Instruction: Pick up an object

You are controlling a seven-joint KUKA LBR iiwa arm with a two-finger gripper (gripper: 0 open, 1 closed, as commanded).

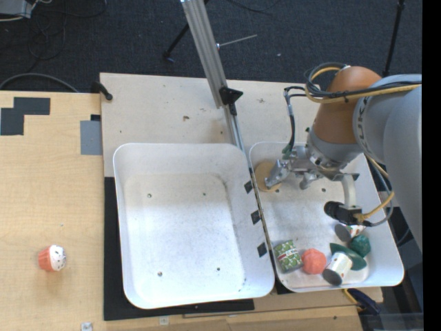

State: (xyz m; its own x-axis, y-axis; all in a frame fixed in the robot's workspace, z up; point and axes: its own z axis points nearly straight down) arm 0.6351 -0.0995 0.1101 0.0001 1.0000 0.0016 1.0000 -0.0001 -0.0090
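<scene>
Camera view: gripper (278, 174) hung low over the right bin (386, 276), top-left part, nothing seen between its fingers; jaw gap could not be told. Objects clustered well apart toward 5 o'clock: green packet (286, 254), orange ball (314, 261), white cup (337, 267) lying on its side, long axis roughly 2-to-8. Next move likely needs travel that way.
</scene>
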